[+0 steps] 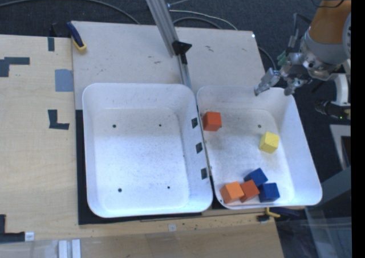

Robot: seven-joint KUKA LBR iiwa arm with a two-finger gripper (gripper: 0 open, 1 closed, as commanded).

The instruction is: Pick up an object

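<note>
Six small blocks lie in the right bin (296, 131), none of them between the gripper's fingers. An orange cube (212, 121) sits alone near the bin's far left corner, close to the divider. A yellow cube (269, 142) rests toward the right wall, well apart from the orange one. At the near edge a cluster huddles together: an orange block (231, 192) touching a darker red-orange block (249, 189), with two blue blocks (257, 176) (268, 192) just beside and behind them. The gripper (276, 83) hangs over the bin's far right corner, its fingers slightly spread and holding nothing. The left bin (91, 137) lies alongside, and a slanted metal rail (159, 9) crosses the bench behind.
</note>
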